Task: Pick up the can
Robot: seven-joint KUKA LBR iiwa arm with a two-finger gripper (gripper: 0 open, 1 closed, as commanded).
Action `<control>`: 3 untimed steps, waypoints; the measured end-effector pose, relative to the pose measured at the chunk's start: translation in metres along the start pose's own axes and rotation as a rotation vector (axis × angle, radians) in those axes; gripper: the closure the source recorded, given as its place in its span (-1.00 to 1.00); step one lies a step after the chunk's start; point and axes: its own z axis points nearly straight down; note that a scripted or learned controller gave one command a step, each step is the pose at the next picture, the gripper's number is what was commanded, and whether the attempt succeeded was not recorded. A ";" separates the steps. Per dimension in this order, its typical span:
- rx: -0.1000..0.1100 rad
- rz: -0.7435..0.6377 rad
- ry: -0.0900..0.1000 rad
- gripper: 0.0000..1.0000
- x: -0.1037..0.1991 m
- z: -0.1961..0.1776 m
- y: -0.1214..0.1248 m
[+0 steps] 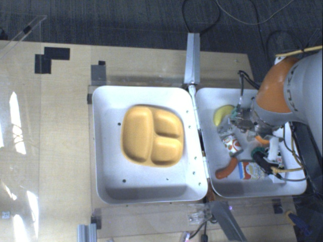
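Camera view looks down at a slant on a pale wood-grain surface (pixel 60 150) bearing two shallow white plastic bins with rounded corners, set side by side. A grey metal post (pixel 193 59) stands at the far end of the seam between them.

The left bin (pixel 108 185) holds a smooth, glossy yellow tray (pixel 152 135), a rounded moulded shape split into three soft compartments, one long and two shorter.

The right bin (pixel 295 188) is crowded. A round yellow fruit-like piece (pixel 222 115) sits toward the far left part of it. Just nearer lies the can (pixel 232 145), a small cylinder tipped on its side, with a white label marked in red. Nearer again, a smooth reddish-orange sausage shape (pixel 226 169) lies slanted, and right beside it a flat printed packet (pixel 251 171) in white, blue and red.

The arm (pixel 295 92) enters from the right, its matt grey shell rounded, with a shiny orange band. Its claw (pixel 241 121) hangs over the far part of the right bin, just beyond the can; how wide it stands cannot be told amid the metal parts and cables. Black cables (pixel 237 6) loop over the dark carpet (pixel 101 14) beyond.
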 end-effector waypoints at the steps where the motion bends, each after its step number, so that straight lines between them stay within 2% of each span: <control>1: -0.006 -0.003 0.002 1.00 0.002 -0.012 0.002; 2: 0.008 0.192 -0.001 1.00 -0.004 -0.064 -0.054; 3: 0.008 0.193 -0.001 -1.00 -0.004 -0.063 -0.054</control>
